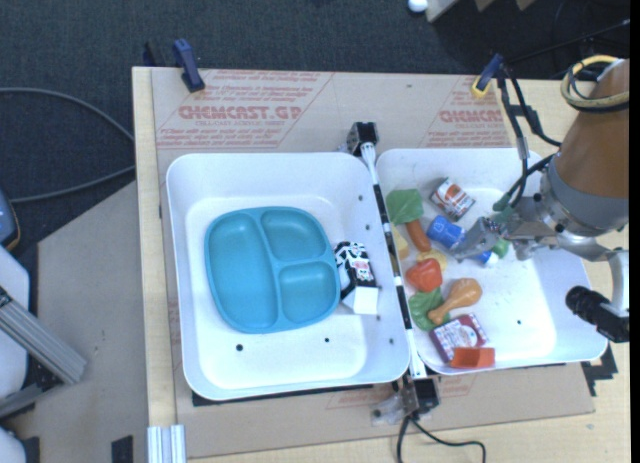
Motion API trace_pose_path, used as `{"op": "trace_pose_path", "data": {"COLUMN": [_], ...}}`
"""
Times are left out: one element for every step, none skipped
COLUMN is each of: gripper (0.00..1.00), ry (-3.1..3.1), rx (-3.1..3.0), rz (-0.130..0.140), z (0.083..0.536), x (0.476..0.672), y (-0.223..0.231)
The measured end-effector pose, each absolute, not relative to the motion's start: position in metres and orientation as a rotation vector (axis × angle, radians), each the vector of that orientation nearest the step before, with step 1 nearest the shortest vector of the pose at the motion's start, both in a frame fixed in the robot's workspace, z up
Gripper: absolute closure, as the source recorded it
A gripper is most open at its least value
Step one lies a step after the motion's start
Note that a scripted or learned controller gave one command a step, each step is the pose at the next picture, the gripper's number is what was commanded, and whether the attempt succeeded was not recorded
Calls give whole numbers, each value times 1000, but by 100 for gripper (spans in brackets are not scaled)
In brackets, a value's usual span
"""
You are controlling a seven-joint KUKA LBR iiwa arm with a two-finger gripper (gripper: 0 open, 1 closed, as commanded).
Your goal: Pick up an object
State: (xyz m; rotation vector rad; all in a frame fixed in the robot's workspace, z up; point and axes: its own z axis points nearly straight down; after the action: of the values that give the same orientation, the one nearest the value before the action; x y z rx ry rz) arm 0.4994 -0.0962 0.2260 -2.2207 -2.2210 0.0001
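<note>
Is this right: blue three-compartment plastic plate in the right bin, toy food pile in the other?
Not quite. The camera view shows the blue three-compartment plastic plate in the left white bin, beside a small black-and-white carton. The toy food pile, including the red tomato-like piece and tan drumstick, is in the right white bin.

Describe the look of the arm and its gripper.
The arm is a thick rounded cylinder, orange-brown on top with a grey section below. A yellow-and-black cable loops over its top and black cables run beside it. The gripper is small and dark, with metal parts.
</note>
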Motion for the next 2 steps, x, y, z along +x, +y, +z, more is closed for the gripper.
{"op": "trace_pose_path", "data": {"gripper": [0,0], "ry": [-2223,-2225], "rx": [-2221,-2225], "rz": [-1,-9], "z": [184,90], "x": [567,605], "y": [-61,-111]}}
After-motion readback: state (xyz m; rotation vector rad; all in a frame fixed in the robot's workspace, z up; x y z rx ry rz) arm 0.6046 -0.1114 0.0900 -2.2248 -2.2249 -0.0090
